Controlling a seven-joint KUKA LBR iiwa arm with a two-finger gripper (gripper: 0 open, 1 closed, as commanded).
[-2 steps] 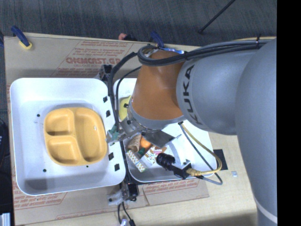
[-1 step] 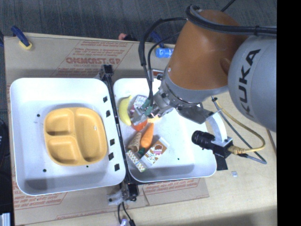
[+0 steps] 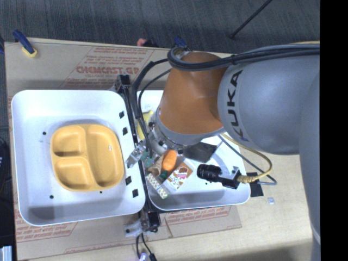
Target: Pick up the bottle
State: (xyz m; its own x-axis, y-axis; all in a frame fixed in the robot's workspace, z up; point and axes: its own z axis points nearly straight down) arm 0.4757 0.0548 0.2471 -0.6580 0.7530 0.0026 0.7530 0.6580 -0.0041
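1 fixed camera, mounted above the bench, looking down at a slant. Frame covers both white bins side by side: left bin [image 3: 24, 162] fully in view with the yellow divided tray [image 3: 87, 156] in it, right bin [image 3: 217, 200] mostly blocked by the KUKA arm [image 3: 255, 102], which enters from frame right and sits close under the lens. Cardboard sheet [image 3: 109, 64] and dark carpet [image 3: 109, 10] fill the far, top side. Medium-near range.

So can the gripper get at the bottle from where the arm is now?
Probably yes: the arm hangs right over the right bin, though its bulk hides most of the contents, so I cannot pick out the bottle.
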